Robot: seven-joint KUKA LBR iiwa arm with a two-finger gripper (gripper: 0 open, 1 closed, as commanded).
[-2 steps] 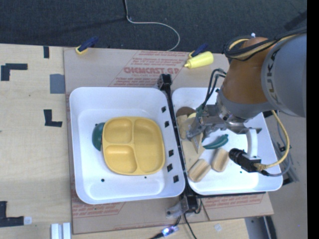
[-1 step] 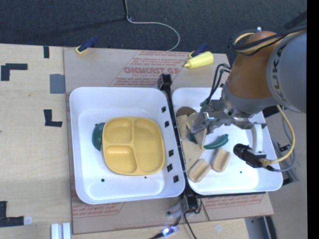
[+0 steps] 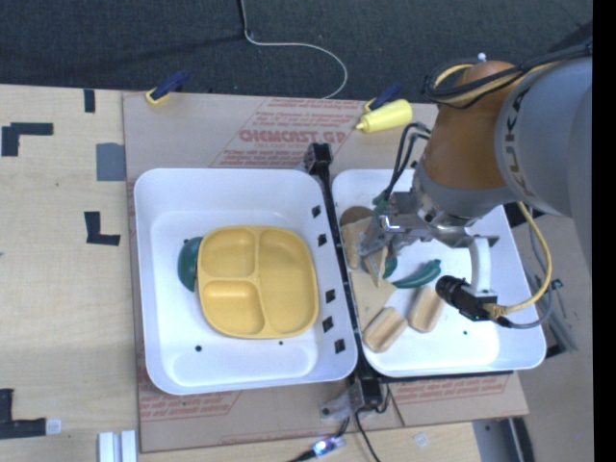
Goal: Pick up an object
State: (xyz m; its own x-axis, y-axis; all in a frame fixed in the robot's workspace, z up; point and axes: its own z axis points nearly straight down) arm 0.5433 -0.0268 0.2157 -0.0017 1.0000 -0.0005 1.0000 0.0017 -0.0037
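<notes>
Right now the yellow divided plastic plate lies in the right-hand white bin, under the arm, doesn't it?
Not quite: the camera view shows the yellow divided plastic plate in the left white bin, away from the arm, which reaches over the right white bin.

matt yellow plastic tray, glossy white bins

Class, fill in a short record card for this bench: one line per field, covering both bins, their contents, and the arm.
Left bin: yellow divided plate, lying over a dark green object
Right bin: two tan blocks, teal curved piece
Arm: reaches in over the right bin
Gripper: low by the bin's left wall; nothing visibly held
</notes>
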